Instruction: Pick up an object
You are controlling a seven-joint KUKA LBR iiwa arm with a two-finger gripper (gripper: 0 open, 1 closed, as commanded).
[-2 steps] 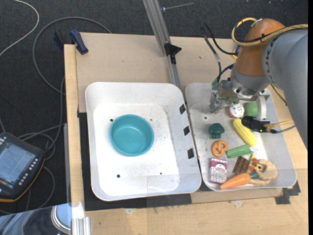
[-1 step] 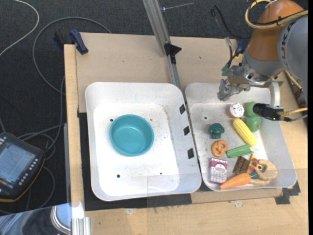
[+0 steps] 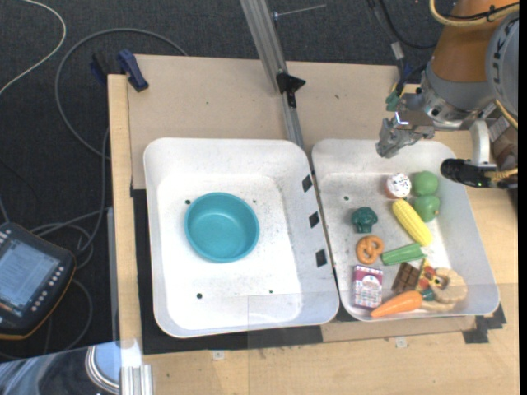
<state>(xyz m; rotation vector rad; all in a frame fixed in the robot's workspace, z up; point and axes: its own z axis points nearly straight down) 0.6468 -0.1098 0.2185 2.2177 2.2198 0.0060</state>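
**Hand poised over the far rim of the toy-filled bin**

The hand [image 3: 394,144] hangs above the far edge of the right bin [image 3: 338,245], at about 12 o'clock of that bin's floor; whether it is released or clenched I cannot tell, and nothing shows between its tips; the grey arm with its orange band [image 3: 478,23] reaches in from 2 o'clock.

The toys lie crowded in the right bin's 3-to-6 o'clock part; a small white and red ball [image 3: 398,185] sits nearest the hand, just beside a green pear-like fruit [image 3: 426,194]; a yellow corn cob [image 3: 411,222] lies slantwise below them; a dark green broccoli [image 3: 364,217] stands apart at its 9 o'clock; an orange pretzel [image 3: 370,248] lies beneath that, next to a green pod [image 3: 402,253]; a pink packet [image 3: 367,285] and an orange carrot [image 3: 398,304] rest near the front rim.

The left bin [image 3: 165,303] carries a teal bowl [image 3: 221,226], upright, toward its 9 o'clock side; both bins rest on the bench [image 3: 206,97].
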